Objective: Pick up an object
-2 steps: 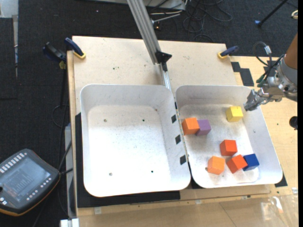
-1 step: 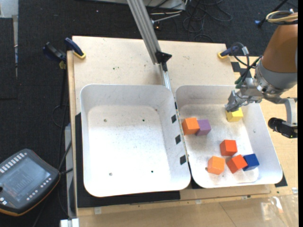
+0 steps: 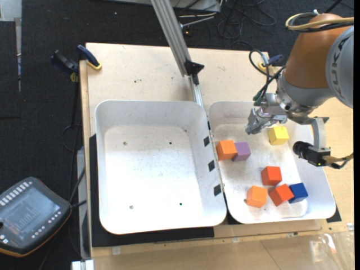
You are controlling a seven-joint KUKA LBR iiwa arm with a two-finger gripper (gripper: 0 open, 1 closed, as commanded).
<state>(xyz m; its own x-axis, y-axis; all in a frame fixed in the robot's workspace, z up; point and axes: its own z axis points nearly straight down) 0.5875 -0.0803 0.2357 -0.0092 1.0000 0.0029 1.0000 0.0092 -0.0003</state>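
The right bin (image 3: 315,207) holds several small blocks. A yellow cube (image 3: 278,134) lies near its back, with an orange cube (image 3: 226,149) and a purple cube (image 3: 242,151) touching side by side at the left. Toward the front sit a red-orange cube (image 3: 271,175), an orange cube (image 3: 257,196), a red cube (image 3: 280,194) and a blue cube (image 3: 298,191). My gripper (image 3: 256,122) hangs over the back of the right bin, just left of the yellow cube. Nothing shows between its fingers.
The left bin (image 3: 107,151) lies beside the right one, sharing a raised middle rim. A slanted metal rail (image 3: 171,27) rises from behind the bins. A teach pendant (image 3: 28,215) rests at lower left, and clamps (image 3: 76,61) sit at the bench's back left corner.
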